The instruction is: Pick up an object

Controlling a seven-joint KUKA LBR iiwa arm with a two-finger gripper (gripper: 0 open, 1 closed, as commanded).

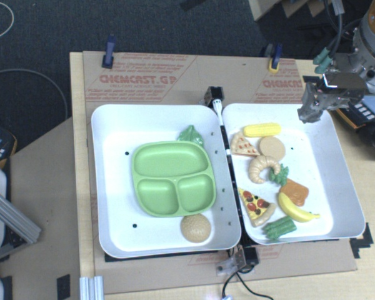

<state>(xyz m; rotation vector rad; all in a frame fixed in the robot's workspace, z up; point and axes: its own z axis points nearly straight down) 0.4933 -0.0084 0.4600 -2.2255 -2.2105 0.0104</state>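
My gripper [310, 112] hangs over the far right corner of the right bin [337, 167], above the toy food and apart from it. Nothing shows between its fingers. In the right bin lie a yellow corn cob [261, 130], a pizza slice [242, 145], a tan round cookie [272, 147], a croissant [263, 168], an orange piece [295, 192], a banana [296, 209], a second pizza slice [257, 206] and a green bean pod [279, 228]. The left bin [109, 167] holds a green divided plate [173, 178], a green leafy piece [190, 134] and a tan bun [195, 227].
Both bins rest on a brown board [144, 80] fixed with a blue clamp [108, 52] and a yellow clamp [274, 58] at the back. Black clips [214, 95] join the bins at the middle. Bare bin floor lies along the right bin's right side.
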